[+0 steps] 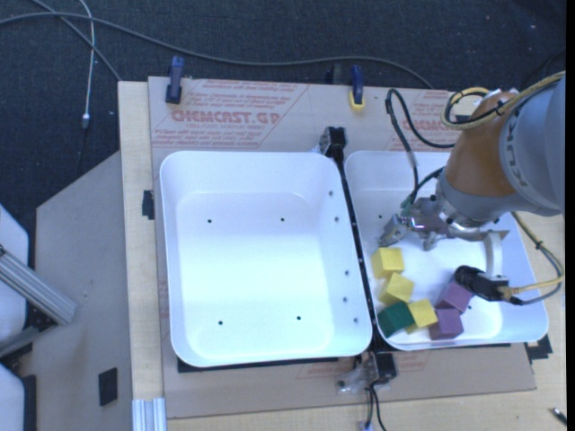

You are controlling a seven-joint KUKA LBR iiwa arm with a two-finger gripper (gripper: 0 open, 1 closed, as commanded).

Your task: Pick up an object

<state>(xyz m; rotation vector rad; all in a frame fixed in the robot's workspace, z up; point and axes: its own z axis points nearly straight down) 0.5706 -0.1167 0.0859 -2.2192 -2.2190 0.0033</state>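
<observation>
Two white bins, left bin (pixel 260 259) at centre frame, right bin (pixel 395 173) with gripper (pixel 395 232) above yellow block (pixel 389 260), finger state unclear, green block (pixel 393 318) and purple blocks (pixel 449 311) lower right.

The arm (pixel 503 160) reaches over the right bin (pixel 395 173). Its gripper (pixel 395 232) hangs just above yellow blocks (pixel 392 272).
</observation>
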